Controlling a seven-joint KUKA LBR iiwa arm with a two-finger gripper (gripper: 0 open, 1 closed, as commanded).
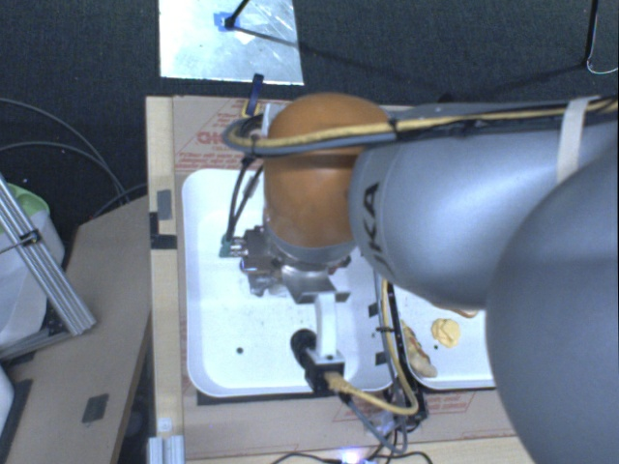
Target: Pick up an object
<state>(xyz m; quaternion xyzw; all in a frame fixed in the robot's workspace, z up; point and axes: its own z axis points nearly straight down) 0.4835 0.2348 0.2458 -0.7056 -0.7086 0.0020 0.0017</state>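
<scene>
Here the grey arm (464, 211) reaches in from the right and covers much of both bins, with its orange band (314, 167) above the left bin (198, 259). The gripper (259, 271) hangs below that band, low over the middle of the left bin, and I cannot tell whether it is spread or pressed together, since the wrist hides its tip. Nothing can be seen held in it. A small dark speck (240, 349) sits on the white floor of the left bin, near the front. In the right bin (474, 380), well apart from the gripper, a round yellow piece (446, 332) lies near the front wall. A longer tan piece (421, 356) lies just beside it, toward the wall between the bins. Both bins rest on a cardboard sheet (198, 133). Beyond it a shiny sheet (230, 22) lies on the dark floor, and a metal rail (44, 264) slants at the left edge.
</scene>
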